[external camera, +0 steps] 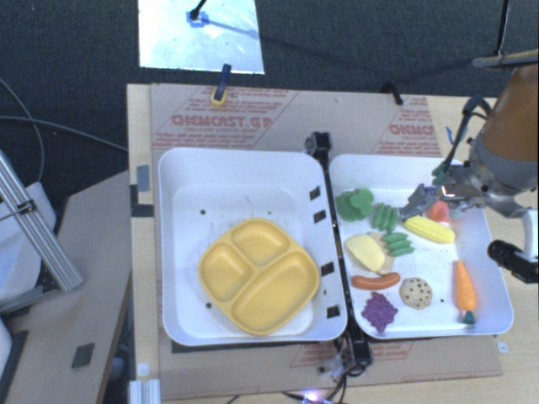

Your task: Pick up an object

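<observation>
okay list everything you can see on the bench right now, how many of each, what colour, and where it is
left bin: 1, white, left half of the bench
right bin: 1, white, beside the left bin
divided plate: 1, yellow, three sections, in the left bin
broccoli: 1, green, right bin, far left corner
pea pods: 2, green, right bin, centre; second one
corn cob: 1, yellow, right bin, just below the gripper
pale yellow wedge: 1, right bin, left side
sausage: 1, red-orange, right bin, near side
cookie: 1, tan with dark chips, right bin, near side
grapes: 1 bunch, purple, right bin, near left corner
carrot: 1, orange, right bin, right side
gripper: 1, grey, low over the right bin's far side
</observation>
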`<state>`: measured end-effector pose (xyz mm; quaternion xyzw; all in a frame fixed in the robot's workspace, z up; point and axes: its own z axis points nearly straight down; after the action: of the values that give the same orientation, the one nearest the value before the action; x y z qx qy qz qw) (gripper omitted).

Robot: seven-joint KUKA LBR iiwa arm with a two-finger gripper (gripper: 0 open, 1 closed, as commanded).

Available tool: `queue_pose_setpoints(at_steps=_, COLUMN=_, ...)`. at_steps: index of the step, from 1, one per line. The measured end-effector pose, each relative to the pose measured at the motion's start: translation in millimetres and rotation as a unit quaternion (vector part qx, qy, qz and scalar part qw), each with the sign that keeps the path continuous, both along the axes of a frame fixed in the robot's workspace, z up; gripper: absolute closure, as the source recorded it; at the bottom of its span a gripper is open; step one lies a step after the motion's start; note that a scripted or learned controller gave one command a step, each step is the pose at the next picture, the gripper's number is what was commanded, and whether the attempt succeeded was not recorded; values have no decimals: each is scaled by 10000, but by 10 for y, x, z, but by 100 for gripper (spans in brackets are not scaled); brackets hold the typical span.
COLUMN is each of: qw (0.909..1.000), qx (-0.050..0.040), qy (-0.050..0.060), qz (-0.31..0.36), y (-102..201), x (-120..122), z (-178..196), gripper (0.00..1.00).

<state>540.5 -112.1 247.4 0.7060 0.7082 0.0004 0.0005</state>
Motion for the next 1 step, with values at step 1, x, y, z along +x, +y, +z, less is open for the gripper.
queue_pose_setpoints(at_steps=1, qw=10000, qx=24, qy=87, qz=-5, y=277, x=-402, z=-1580, gripper=0)
